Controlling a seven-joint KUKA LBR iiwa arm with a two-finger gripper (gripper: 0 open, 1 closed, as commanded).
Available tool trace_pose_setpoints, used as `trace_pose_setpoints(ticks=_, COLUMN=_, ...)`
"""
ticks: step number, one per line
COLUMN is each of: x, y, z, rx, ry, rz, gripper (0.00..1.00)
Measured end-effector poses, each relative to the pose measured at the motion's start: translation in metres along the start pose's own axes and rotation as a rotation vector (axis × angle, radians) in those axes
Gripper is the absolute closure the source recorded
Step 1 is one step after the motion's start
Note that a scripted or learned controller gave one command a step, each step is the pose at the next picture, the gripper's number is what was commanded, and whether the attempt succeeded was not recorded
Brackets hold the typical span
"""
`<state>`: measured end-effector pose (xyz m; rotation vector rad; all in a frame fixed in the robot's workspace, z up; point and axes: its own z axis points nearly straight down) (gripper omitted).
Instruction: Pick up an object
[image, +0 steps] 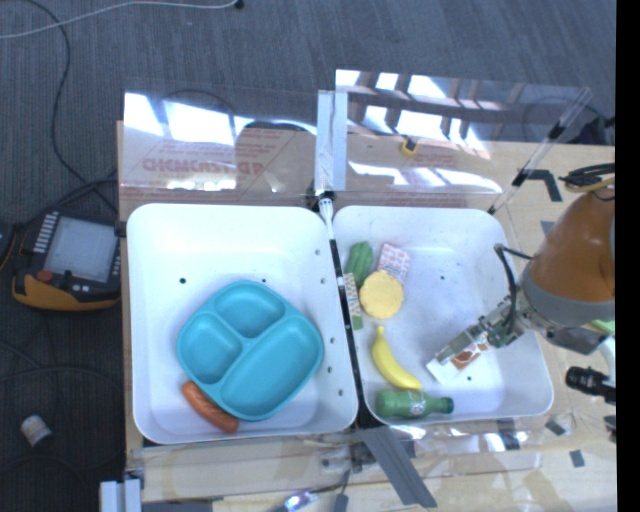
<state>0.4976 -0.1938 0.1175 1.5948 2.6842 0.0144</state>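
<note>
**Pincer over a small packet in the right bin**

The grey arm's pincer (497, 332) sits low in the right white bin (520, 395), at a flat white-and-red packet (461, 354); whether it is apart or together cannot be told. Nearby lie a yellow plastic banana (392, 364) and a green bottle (412, 404).
</note>
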Motion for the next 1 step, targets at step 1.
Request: trace_pose_setpoints(ticks=1, x=0.0287, y=0.0728, z=-0.1130, rx=0.024, ry=0.011, rz=0.160, gripper=1.00)
